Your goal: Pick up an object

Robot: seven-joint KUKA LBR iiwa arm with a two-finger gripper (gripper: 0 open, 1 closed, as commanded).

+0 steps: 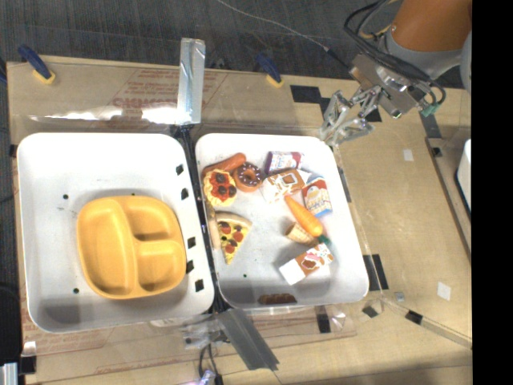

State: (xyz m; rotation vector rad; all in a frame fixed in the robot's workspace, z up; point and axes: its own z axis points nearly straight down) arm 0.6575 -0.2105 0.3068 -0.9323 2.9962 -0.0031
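At far left we see a yellow tray [130,245] in the left bin [32,215]. Right of it, the carrot [303,213] lies among toy food; we judge it light, rigid, slippery, best pinched mid-body. Our gripper [343,124] hovers above-right of it, jaws apart, holding nothing.

Single fixed camera, mounted above the bench [401,215], looked down at a slant. Far bench edge sat at frame top, near edge at bottom. Left bin [32,215] and right bin [353,271] both fell fully in frame, at moderate distance. Arm [429,10] entered from upper right.
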